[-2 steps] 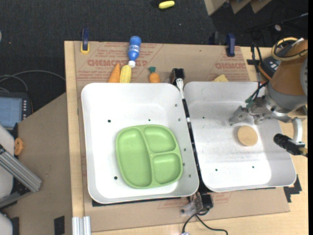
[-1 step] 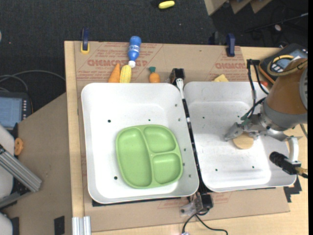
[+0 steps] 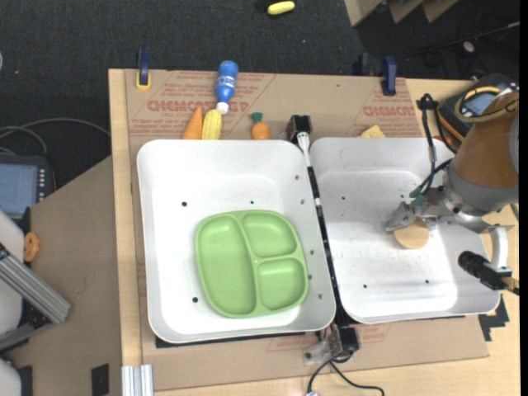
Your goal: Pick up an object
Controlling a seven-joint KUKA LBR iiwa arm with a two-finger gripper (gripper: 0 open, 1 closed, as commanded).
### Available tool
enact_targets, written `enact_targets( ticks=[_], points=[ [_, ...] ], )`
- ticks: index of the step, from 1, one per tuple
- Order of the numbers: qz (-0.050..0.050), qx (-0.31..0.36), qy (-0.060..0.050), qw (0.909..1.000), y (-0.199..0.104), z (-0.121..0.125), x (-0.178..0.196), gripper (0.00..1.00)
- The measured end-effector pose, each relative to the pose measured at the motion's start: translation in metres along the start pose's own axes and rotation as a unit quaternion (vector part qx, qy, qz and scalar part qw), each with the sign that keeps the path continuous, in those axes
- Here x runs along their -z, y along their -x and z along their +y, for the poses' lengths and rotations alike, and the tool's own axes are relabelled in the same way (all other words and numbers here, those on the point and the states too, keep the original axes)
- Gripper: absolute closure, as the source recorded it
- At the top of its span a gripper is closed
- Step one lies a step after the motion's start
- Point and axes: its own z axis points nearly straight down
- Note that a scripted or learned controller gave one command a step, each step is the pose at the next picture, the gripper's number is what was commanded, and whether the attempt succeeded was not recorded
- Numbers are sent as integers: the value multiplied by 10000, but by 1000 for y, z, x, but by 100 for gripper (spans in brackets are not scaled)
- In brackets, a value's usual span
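A tan, rounded object [image 3: 412, 237], like a small bread roll, lies in the right white bin [image 3: 371, 295] toward its right side. My gripper [image 3: 412, 219] is right over it, low in the bin, at or touching the object's upper edge. The grey arm with its orange band [image 3: 487, 159] reaches in from the right and hides the part of the bin behind it. I cannot see whether the object is held.
The left white bin [image 3: 165, 188] holds a green divided plate [image 3: 252, 262]. On the board behind the bins lie a small blue and white bottle [image 3: 225, 82], a corn cob [image 3: 212, 124], two carrots [image 3: 192, 125] and a yellow piece [image 3: 373, 133]. A black clamp [image 3: 299, 126] sits between the bins.
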Motion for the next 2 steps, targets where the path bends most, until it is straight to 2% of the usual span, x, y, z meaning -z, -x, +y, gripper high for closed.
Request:
enact_targets(
  ticks=[1, 2],
  points=[
    [11, 48, 8, 10000, -76, 36, -11, 100],
    [12, 32, 25, 10000, -124, -6, 96, 100]
  ],
)
